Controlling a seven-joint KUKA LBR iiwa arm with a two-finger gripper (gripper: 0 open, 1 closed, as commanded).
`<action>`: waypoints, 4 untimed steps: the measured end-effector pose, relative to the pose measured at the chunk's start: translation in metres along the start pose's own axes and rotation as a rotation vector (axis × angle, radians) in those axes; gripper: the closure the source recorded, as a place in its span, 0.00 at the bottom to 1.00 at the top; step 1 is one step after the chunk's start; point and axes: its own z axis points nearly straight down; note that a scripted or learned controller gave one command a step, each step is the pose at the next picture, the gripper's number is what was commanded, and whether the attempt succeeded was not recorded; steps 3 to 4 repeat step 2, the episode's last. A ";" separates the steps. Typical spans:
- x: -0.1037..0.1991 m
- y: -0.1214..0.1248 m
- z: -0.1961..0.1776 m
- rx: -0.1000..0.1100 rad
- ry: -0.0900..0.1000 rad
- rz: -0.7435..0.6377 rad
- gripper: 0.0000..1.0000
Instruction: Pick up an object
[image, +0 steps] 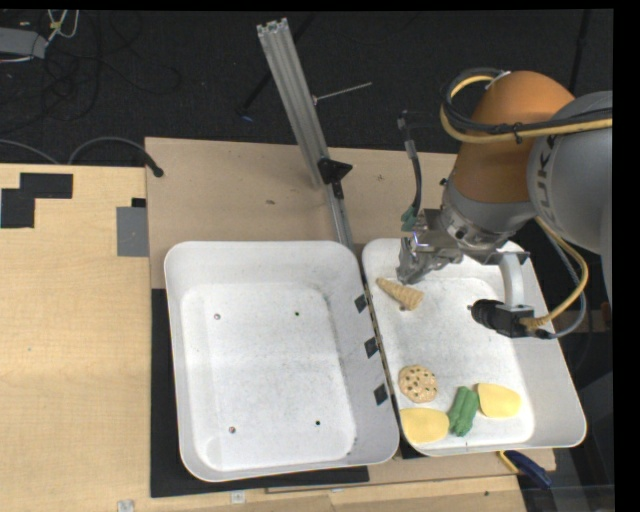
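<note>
A: Where is the hand (412, 268)?

B: Low in the right bin (545, 345), near its far left corner, just above a tan ridged cone (399, 292). Whether its grip is wide or narrow, I cannot tell.

A: What else lies there?

B: A cookie (417, 381), a green pod (462, 410) and two yellow pieces (424, 425) near the front edge. The left bin (190, 300) sits beside it.

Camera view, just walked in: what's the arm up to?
The KUKA arm's pincer is down in the right bin, just above a ridged tan cone at the bin's far left. Whether it has a grip is unclear. A cookie, two yellow pieces and a green piece lie near the front.
</note>
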 end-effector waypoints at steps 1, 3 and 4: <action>0.044 -0.011 -0.005 -0.001 -0.001 -0.001 1.00; 0.095 -0.038 0.003 0.001 -0.001 0.000 1.00; 0.095 -0.038 0.003 0.001 -0.001 0.000 1.00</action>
